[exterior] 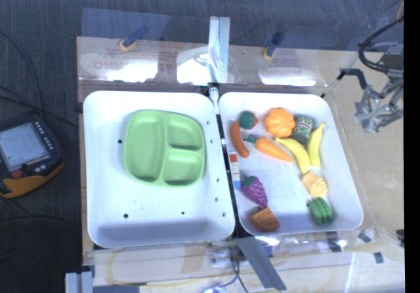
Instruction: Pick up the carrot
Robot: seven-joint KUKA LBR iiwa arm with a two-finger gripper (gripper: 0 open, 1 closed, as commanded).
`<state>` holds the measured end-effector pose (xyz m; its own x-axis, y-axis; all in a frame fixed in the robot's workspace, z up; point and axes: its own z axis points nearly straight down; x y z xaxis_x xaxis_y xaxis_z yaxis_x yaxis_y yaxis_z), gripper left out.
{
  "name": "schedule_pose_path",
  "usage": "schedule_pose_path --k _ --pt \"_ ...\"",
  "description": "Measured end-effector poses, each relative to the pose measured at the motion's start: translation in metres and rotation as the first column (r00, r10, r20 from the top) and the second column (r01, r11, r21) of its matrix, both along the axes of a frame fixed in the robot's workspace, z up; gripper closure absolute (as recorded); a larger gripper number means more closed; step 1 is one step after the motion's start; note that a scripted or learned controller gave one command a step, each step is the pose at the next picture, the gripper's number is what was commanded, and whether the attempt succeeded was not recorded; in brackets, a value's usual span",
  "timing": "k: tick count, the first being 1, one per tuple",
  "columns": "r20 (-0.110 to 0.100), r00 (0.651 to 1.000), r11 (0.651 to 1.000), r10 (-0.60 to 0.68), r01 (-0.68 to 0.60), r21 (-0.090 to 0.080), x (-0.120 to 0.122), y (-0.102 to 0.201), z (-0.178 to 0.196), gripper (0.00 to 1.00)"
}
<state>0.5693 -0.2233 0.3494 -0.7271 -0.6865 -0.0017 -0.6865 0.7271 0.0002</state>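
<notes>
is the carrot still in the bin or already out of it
In the bin. The carrot lies flat on the floor of the right bin, between the small pumpkin and a banana, with the gripper off past the bin's right edge.

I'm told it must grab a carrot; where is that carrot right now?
The orange carrot lies in the right white bin, in its upper middle, just below the orange pumpkin and beside the yellow banana.

In the left bin [105, 219] I see a green tray [164, 147]. The right bin [341, 174] holds a pumpkin [280, 121], two bananas [296, 153], grapes [254, 189], a can [303, 129] and a sausage [239, 139].
</notes>
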Motion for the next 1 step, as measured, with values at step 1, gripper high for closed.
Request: schedule_pose_path --k 1 --pt "0.007 0.947 0.947 0.321 -0.321 -0.002 0.049 0.0017 0.0693 1.0"
